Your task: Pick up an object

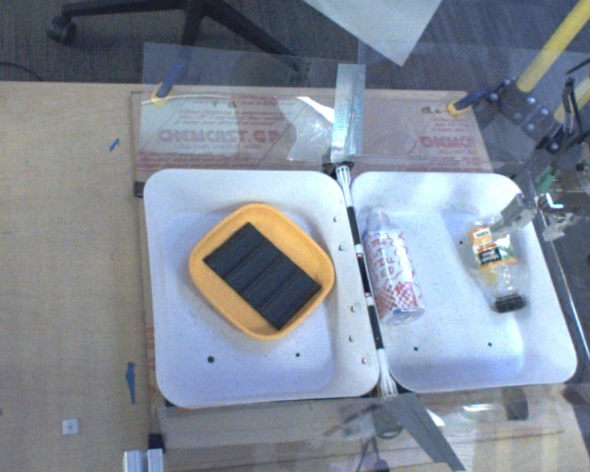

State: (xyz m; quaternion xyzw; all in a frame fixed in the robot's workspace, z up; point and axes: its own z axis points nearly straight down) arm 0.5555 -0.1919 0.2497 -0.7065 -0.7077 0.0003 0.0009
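The left bin (177, 362) holds a yellow square dish (221, 303) with a black ribbed pad (263, 275) lying in it. In the right bin (442, 362), a red-and-white patterned can (390, 267) lies on its side by the left wall. A small clear bottle (494, 264) with an orange label and black cap lies toward the right wall. My gripper (527, 211) comes in at the right rim, low over the bin's upper right part, its tip just up and right of the small bottle. Nothing is seen in its grasp.
A clear sheet and a taped brown board (236, 136) lie behind the bins. A yellow pole (560, 32) and cables stand at the upper right. The wooden bench (59, 264) stretches away to the left.
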